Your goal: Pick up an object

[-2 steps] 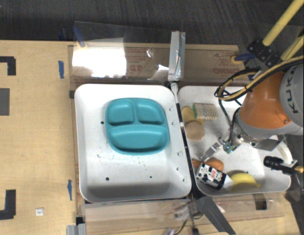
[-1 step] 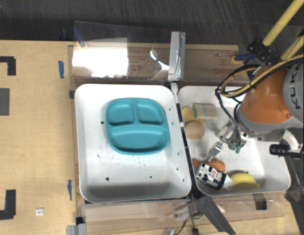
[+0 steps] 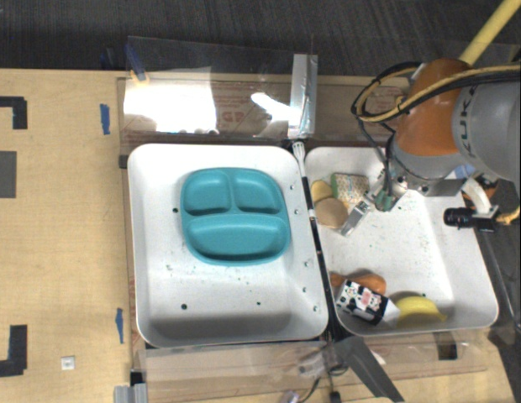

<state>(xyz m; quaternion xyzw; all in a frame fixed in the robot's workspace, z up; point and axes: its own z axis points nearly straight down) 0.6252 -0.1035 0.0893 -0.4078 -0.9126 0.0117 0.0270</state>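
Hovering in the right shallow white plastic bin (image 3: 462, 309), the gripper (image 3: 370, 204), whose closure I cannot tell, sits just beside the round tan bread-like lump (image 3: 331, 214), probably light and soft, best pinched gently across its middle.

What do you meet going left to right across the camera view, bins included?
Left bin → teal divided plate → right bin, holding a tan round object → gripper → yellow object.
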